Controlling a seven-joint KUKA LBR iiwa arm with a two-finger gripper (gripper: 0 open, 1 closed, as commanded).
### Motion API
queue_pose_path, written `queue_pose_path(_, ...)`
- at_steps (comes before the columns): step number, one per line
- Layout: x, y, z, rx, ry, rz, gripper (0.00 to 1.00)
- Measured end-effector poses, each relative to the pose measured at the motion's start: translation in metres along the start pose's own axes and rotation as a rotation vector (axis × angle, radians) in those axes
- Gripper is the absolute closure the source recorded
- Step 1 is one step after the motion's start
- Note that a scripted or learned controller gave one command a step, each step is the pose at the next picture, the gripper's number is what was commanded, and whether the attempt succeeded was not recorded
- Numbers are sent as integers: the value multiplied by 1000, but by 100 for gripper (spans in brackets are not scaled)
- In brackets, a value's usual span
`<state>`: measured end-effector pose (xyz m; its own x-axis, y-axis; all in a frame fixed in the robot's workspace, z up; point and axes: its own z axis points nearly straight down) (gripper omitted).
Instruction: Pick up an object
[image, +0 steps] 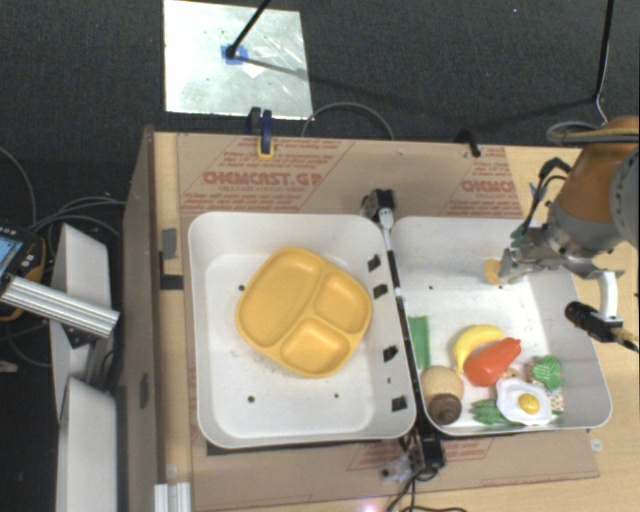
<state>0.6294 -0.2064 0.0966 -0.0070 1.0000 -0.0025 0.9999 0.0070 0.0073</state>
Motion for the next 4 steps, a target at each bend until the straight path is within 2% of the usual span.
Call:
queue_pose_path(1, 0, 0, 1, 1, 0, -1, 0)
queue_pose_path(3, 0, 11, 11, 2, 1, 1, 0)
queue_pose_path(4, 0, 12, -1, -1, -1, -1, 100)
